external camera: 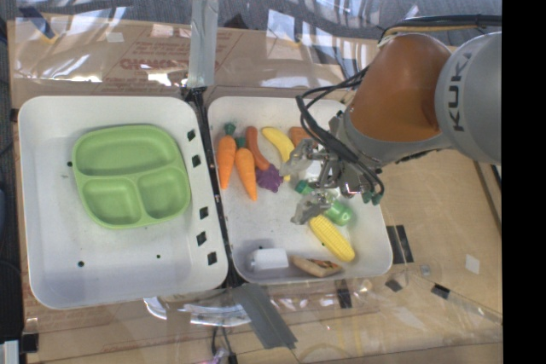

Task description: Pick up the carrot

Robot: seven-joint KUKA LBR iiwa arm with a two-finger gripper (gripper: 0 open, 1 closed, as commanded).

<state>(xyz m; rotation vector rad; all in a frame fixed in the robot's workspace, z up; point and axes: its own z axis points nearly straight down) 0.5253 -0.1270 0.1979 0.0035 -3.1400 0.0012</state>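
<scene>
Two orange carrots lie side by side at the left end of the right bin [367, 247], one [225, 159] near the divider and one [246, 171] just right of it. A thinner orange piece [254, 141] lies behind them. My gripper [304, 183] hangs over the middle of that bin, to the right of the carrots and apart from them. It looks open, one finger [299, 156] by the banana and the other [307, 210] by the corn. No carrot is between them.
Around the gripper lie a yellow banana [277, 142], a purple piece [270, 179], a green piece [339, 213] and a corn cob [331, 237]. A white block [270, 258] and a brown piece [316, 267] lie at the front wall. A green divided plate [130, 175] fills the left bin [43, 260].
</scene>
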